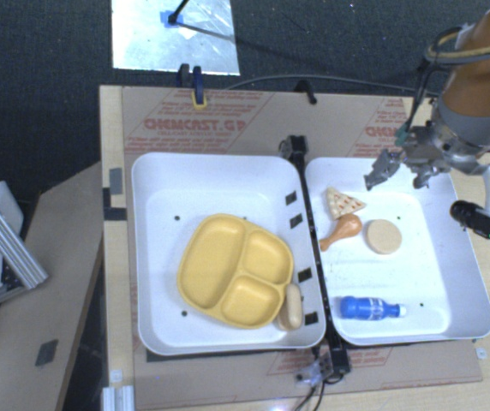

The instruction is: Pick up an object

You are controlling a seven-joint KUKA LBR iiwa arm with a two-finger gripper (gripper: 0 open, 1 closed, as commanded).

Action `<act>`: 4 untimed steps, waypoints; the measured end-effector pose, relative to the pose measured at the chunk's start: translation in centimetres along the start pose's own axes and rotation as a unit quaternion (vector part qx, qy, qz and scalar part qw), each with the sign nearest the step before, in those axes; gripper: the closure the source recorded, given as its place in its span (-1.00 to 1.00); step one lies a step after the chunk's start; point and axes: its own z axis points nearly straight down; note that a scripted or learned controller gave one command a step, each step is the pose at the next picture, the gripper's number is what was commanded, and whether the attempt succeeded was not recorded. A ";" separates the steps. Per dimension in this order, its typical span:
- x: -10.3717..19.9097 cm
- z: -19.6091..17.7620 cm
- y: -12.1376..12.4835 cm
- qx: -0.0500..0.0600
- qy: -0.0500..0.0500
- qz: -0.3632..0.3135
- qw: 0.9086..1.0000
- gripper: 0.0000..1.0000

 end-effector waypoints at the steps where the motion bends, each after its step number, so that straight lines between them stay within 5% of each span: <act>1: 0.0 -0.6 0.2 -0.006 -0.001 -0.001 1.000 -1.00; 4: 1.6 13.1 -0.7 -0.003 0.000 0.000 1.000 -1.00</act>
